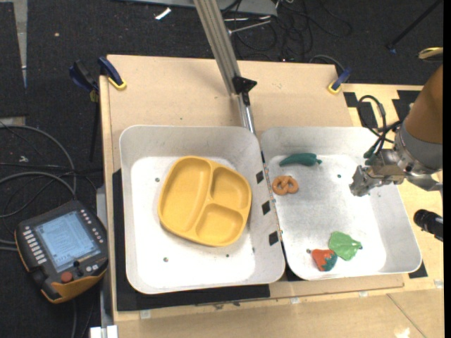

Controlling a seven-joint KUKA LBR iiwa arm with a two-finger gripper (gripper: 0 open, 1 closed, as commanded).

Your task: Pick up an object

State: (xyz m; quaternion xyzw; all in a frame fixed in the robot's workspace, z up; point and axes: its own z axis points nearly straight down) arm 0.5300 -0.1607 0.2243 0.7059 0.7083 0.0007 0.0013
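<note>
Underneath, a tan bench [176, 90] stands on dark floor strewn with cables [310, 20] — the gripper [361, 185], blurred, hovers over the right bin [394, 259]; the pretzel [285, 184] lies near its left wall.

A robotics lab: a plywood bench [176, 90] clamped at its corners stands on dark carpet strewn with cables [296, 20], and a teach pendant [62, 248] lies off the bench's left edge.
</note>
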